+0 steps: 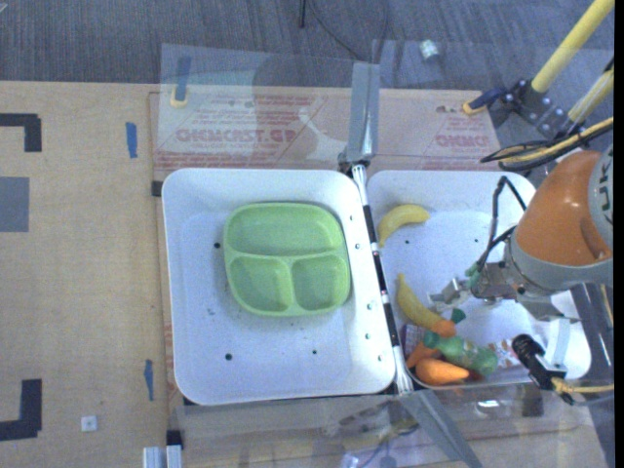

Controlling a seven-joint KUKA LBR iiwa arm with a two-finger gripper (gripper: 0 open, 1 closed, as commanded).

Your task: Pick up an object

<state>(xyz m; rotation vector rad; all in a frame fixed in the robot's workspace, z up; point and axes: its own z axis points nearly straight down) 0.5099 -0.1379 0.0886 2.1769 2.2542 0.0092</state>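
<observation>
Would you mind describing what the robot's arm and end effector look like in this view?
The arm is rounded, with a broad orange band over a grey section toward the wrist. Thin black cables loop along its left side. The end effector is a small, grey metallic assembly with what looks like a greenish part at its base; its finer details are too small to make out.

Divided plate (288,258) in left bin (185,291); bananas (401,219), carrots (444,370) in right bin (458,227).

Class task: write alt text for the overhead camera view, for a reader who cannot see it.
A grey and orange robot arm reaches from the right over the right white bin, its gripper just above bananas and toy carrots. The left bin holds a green divided plate.
</observation>
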